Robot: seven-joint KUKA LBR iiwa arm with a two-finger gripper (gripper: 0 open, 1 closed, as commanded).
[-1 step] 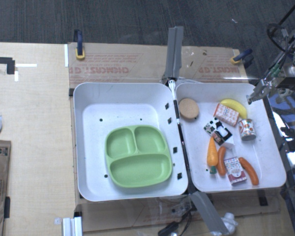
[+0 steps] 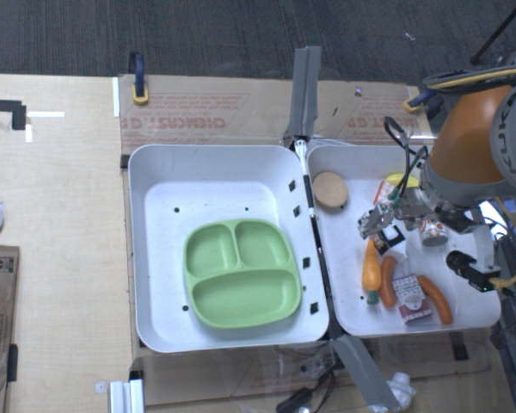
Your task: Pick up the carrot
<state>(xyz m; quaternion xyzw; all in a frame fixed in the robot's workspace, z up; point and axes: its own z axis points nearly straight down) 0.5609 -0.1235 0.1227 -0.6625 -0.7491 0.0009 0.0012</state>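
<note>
The carrot [image 2: 372,270] lies in the right bin [image 2: 353,317], orange, pointing up-down with its green end toward the front. My gripper [image 2: 379,229] hangs just above the carrot's far tip, reaching in from the right under the orange-banded wrist. Its fingers look spread apart and nothing is between them. The carrot rests on the bin floor, untouched.
Close to the right of the carrot lie a reddish sausage [image 2: 387,282], a red-and-white packet [image 2: 409,297] and another sausage [image 2: 437,299]. A tan round disc [image 2: 330,190] sits at the bin's back left. A green divided plate [image 2: 242,272] is in the left bin [image 2: 155,231].
</note>
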